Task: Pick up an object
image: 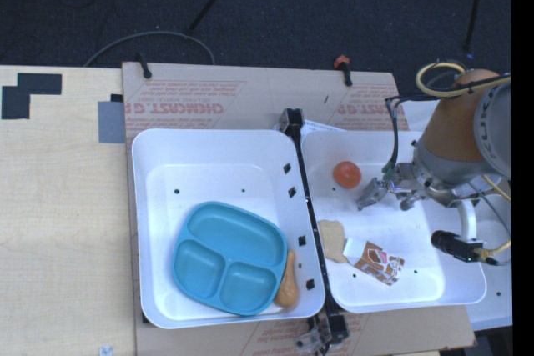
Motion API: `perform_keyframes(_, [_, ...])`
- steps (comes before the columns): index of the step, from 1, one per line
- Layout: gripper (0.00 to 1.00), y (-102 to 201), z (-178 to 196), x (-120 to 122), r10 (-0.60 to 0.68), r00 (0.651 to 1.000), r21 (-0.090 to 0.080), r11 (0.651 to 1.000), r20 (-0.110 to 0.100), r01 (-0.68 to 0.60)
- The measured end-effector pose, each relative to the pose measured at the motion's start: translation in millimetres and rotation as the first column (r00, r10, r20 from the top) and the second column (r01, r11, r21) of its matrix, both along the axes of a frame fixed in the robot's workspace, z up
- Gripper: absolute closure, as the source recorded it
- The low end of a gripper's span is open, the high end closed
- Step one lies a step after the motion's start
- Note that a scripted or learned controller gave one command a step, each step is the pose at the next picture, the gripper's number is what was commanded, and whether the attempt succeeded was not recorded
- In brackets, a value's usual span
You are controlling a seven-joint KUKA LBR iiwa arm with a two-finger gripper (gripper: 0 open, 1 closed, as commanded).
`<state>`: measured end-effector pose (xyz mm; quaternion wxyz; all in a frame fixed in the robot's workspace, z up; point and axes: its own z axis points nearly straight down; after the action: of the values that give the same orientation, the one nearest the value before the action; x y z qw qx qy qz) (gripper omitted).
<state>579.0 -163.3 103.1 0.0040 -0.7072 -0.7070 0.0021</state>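
While reaching in from the right, gripper (373,194) low over right bin (417,296), fingers spread, beside red ball (347,174)

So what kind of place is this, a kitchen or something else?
Probably a robotics lab, not a kitchen: a robot arm works over two white bins holding toy-like items such as a blue tray, with loose cables on dark carpet behind.

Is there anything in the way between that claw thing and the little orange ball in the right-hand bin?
Nothing visible. The gripper sits just right of the orange ball in the right bin, with bare white floor between them.
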Motion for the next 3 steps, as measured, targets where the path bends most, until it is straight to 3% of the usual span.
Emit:
perform_keyframes(1, [0.00,1.2,-16.6,-0.4,-0.001,1.000,-0.001,1.000,0.004,0.001])
perform_keyframes(2, [1.00,0.5,-5.8,-0.4,-0.005,1.000,-0.001,1.000,0.003,0.005])
perform_keyframes(3, [1.00,-9.0,43.6,3.5,-0.006,1.000,-0.003,1.000,0.010,0.006])
